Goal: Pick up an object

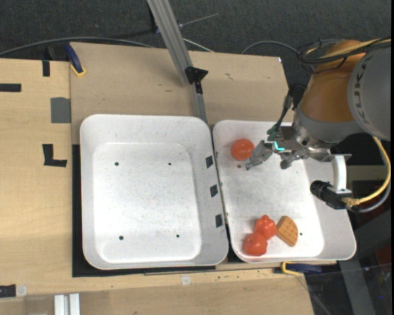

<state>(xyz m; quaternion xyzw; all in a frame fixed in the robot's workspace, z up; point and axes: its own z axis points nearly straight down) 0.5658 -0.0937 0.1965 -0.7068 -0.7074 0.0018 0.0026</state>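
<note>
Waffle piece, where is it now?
The waffle piece lies in the right bin, near its front edge, just right of two red items, far from the gripper.

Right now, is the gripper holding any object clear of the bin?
No. The gripper sits low in the right bin beside the orange-red ball, which lies on the bin floor, not between its fingers.

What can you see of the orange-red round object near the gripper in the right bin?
The orange-red round object looks like a small toy tomato or similar fruit, smooth and probably plastic. It lies on the floor of the right bin, in the far left part, close to the wall shared with the left bin. The gripper sits right beside it on its right, fingertips very near or touching; actual contact is unclear. It is apart from the other items at the bin's near edge.
</note>
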